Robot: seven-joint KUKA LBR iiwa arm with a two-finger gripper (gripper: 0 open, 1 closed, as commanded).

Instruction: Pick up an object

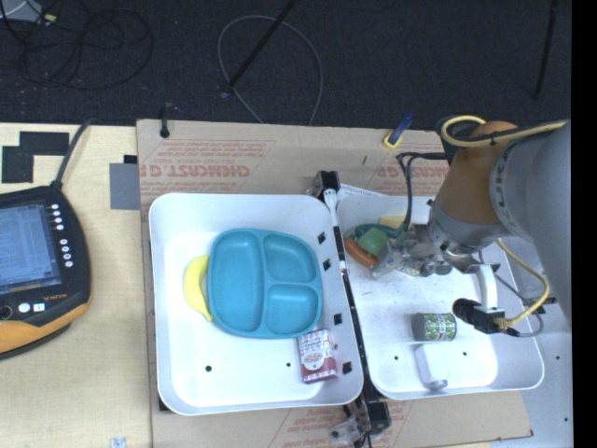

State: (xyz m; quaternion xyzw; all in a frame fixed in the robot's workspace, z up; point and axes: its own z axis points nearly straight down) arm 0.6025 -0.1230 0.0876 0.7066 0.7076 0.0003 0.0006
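Note:
The right bin (522, 367) holds a green toy (372, 240) and an orange carrot-like piece (358, 250) at its upper left. A small green can (435, 326) lies on its side near the middle, and a pale grey piece (430, 367) lies near the front wall. My gripper (390, 260) is low in this bin's upper left. It sits just right of the green toy and the orange piece, close to them or touching them. I see nothing clearly held in it.
The left bin (173, 343) holds a blue divided plate (264, 283), a yellow banana (195, 286) tucked under the plate's left edge, and a small red and white carton (316, 356). A tablet controller (37, 259) lies at the far left. Cables (504, 317) hang off the wrist.

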